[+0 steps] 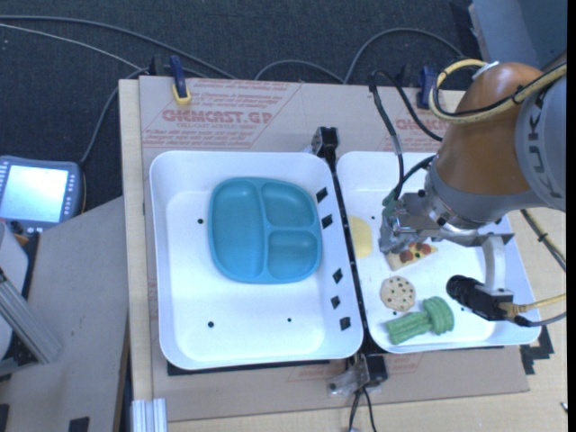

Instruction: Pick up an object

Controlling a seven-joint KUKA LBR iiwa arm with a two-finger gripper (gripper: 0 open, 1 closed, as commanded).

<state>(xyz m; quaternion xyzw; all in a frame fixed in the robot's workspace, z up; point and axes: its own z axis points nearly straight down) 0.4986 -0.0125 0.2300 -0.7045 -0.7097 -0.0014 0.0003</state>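
While the gripper [399,235] hangs low in the right bin [373,171], it's parked right over a small red and yellow toy [413,256], and honestly I can't tell how wide it's spread or if it's got anything. A cookie [397,292], green bolt [421,321] and a pale yellow piece [361,238] sit nearby. Blue tray [265,230] sits in the left bin [175,268]. Pick looks not done yet; the grab and lift are left, I'd guess.
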